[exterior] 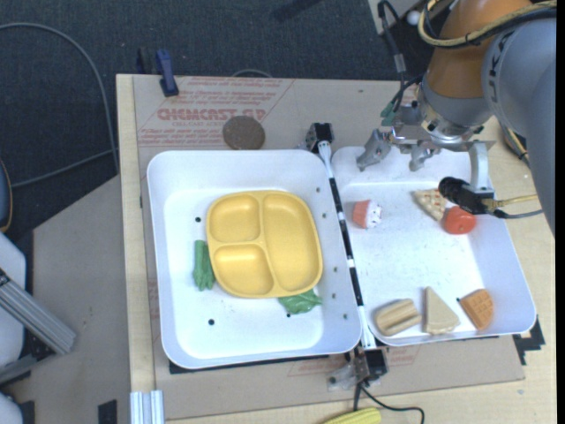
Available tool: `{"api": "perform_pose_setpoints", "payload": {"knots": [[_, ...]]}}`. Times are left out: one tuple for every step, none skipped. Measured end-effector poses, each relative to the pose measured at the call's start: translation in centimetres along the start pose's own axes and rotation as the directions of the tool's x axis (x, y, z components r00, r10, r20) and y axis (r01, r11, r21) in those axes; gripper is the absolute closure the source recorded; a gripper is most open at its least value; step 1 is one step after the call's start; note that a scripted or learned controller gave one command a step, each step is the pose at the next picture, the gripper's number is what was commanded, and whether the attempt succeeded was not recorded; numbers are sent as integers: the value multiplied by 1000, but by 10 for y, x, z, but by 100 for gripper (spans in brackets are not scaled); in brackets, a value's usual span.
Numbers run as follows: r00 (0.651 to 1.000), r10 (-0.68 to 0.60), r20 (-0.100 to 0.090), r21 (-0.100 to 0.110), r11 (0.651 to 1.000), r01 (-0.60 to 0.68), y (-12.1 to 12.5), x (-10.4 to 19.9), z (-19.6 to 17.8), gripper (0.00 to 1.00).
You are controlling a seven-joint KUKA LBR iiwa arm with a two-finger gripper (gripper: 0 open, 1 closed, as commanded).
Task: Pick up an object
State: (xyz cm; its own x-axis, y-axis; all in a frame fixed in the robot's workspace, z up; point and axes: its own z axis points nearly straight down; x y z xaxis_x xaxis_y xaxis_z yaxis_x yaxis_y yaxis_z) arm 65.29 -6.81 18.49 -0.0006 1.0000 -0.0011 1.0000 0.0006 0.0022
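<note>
My gripper hangs over the far edge of the right bin, its two grey fingers spread open with nothing between them. Below it lies a small red and white piece, apart from the fingers. To the right of the gripper are a tan cracker-like slice and a red round piece. Along the bin's near edge sit a bread roll, a pale wedge and an orange piece.
The left bin holds a yellow divided plate with green leafy pieces at its left and near edges. A brown disc and a blue clip lie on the cardboard behind the bins. A black cable fitting hangs off the arm.
</note>
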Motion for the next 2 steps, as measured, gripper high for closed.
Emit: {"api": "perform_pose_setpoints", "payload": {"knots": [[1000, 1, -1, 5, 1000, -1, -3, -30, 80, 0], [1000, 0, 0, 0, 1000, 0, 14, -25, 100, 0]]}}
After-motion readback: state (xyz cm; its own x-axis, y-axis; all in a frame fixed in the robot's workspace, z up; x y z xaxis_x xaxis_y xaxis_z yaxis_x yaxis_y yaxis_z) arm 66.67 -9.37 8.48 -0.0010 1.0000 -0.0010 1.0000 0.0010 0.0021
